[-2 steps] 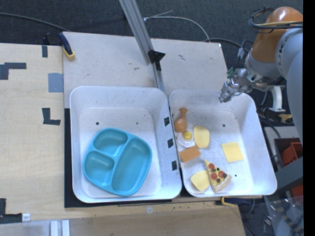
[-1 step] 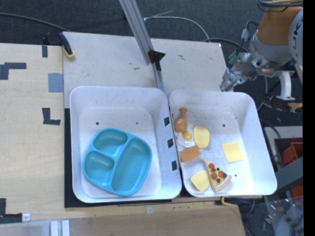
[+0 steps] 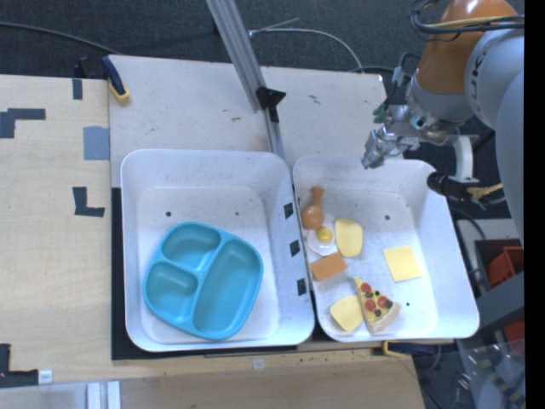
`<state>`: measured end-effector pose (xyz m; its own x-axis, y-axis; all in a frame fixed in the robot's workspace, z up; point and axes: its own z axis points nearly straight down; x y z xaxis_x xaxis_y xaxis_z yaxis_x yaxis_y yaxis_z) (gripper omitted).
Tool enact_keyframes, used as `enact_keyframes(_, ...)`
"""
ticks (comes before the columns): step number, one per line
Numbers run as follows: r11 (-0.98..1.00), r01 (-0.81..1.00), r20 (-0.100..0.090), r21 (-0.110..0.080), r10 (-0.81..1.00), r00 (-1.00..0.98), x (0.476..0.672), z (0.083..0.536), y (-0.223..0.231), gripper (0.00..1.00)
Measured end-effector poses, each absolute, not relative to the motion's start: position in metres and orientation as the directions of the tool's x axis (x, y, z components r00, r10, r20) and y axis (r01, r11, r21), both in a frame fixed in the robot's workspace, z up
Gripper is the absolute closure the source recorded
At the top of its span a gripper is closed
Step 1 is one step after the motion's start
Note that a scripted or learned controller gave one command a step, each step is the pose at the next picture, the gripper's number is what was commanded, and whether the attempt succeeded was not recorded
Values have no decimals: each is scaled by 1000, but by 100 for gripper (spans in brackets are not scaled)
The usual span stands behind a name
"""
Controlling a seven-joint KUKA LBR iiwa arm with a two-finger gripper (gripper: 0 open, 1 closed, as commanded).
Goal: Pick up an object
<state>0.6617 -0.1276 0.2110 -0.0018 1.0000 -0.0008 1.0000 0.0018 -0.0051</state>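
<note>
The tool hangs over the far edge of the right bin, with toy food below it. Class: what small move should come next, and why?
Probably a short move inward and down toward the drumstick. The tool sits at the right bin's far rim, carrying nothing, and the drumstick is the nearest piece, lying clear of the fried egg.

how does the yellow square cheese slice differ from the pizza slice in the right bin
The flat yellow square cheese slice is plain and one colour; the triangular toy pizza slice has red toppings and a tan crust. The cheese lies farther right, the pizza nearer the front rim. Both rest in the right white bin.
</note>
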Motion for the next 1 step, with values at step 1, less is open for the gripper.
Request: enact_keyframes(1,3,1000,-2,-1,1000,-3,662,225,-127,100)
